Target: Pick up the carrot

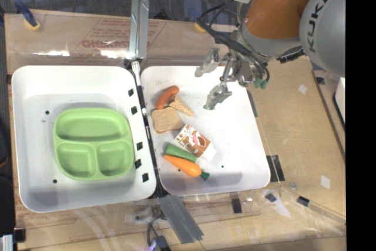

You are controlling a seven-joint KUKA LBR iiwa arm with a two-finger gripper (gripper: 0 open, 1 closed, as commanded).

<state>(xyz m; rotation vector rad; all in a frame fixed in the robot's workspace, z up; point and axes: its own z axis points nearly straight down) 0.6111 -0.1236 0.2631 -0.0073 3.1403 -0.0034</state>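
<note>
The camera view shows two white bins side by side on the bench. The carrot (186,167) lies in the right bin (249,144), near its front edge and close to the wall shared with the left bin (29,126). Its long axis runs from upper left to lower right in the picture, only a little tilted from the front edge. The orange blunt end points to the left, and the green stem end points to the right and slightly toward the front. Just behind the carrot lies a green vegetable (179,151), nearly parallel to it and touching or almost touching it. A small carton (193,140) sits behind these, then a slice of bread (166,120), a pale wedge (182,106) and a sausage (167,96).

The gripper (210,84) hangs over the back part of the right bin, well apart from the carrot. Its two fingers are spread apart and nothing is between them. The grey arm (320,14) comes in from the right.

In the left bin rests a green divided plate (93,143).
</note>
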